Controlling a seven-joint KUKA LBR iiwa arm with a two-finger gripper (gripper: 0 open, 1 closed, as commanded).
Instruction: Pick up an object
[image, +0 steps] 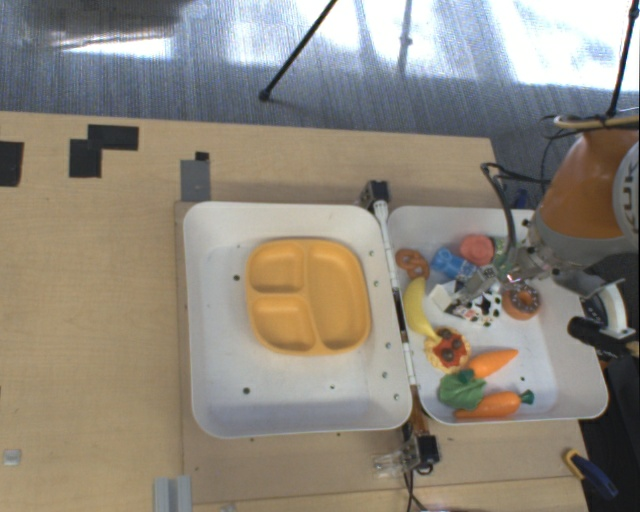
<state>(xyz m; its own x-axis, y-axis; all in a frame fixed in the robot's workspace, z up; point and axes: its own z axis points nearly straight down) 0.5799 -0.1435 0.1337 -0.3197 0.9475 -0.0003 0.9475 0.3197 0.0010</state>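
Note:
The right white bin (575, 400) holds several toy foods. Among them are a yellow banana (414, 310), a brown pretzel (411, 262), a blue piece (447, 264), a red piece (477, 248) and a pizza slice (448, 349). Lower down lie two orange carrots (493, 362) (497, 404) and a green vegetable (459, 387). My gripper (484, 288) reaches in from the right and hangs low over the bin's middle. It sits just above a white, black-spotted item (468, 306), with an orange round piece (521, 301) beside it.
The left white bin (225, 400) holds a yellow divided plate (304, 295). A metal rail (393, 300) runs between the bins. The arm's orange band (590, 190) and grey wrist overhang the right bin's far right corner. Black tape patches mark the wooden bench at the upper left.

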